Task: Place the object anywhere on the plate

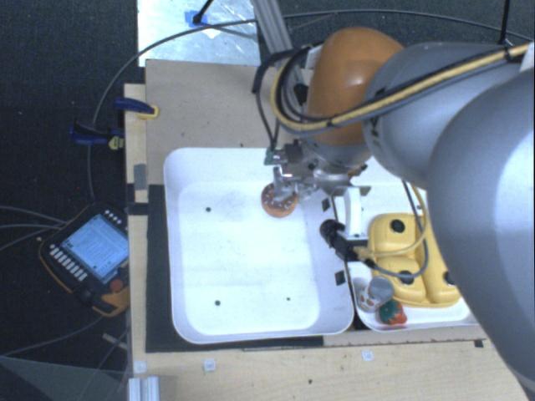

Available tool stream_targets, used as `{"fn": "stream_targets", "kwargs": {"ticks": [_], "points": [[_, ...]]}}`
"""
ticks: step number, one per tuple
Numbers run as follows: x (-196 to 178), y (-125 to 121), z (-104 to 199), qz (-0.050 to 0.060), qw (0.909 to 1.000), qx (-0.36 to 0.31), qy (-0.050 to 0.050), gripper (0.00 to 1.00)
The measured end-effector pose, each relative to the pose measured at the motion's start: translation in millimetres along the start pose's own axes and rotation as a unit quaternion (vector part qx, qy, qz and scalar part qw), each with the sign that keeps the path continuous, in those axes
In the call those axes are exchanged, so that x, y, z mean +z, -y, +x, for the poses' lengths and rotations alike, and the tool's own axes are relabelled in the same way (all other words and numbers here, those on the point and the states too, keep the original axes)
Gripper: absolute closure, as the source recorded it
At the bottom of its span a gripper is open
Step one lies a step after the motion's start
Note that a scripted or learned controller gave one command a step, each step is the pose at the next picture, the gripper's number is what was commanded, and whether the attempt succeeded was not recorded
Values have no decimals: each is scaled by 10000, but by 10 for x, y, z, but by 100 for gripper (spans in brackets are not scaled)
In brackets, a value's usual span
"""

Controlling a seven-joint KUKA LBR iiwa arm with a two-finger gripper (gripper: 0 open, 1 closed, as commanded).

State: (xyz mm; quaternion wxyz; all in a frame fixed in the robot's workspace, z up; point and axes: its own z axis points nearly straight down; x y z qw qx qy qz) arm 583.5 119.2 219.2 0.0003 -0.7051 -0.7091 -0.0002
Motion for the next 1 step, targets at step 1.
{"fn": "stream_targets", "kwargs": {"ticks": [1], "points": [[0,-1,0,-1,10000,1,0,0]]}}
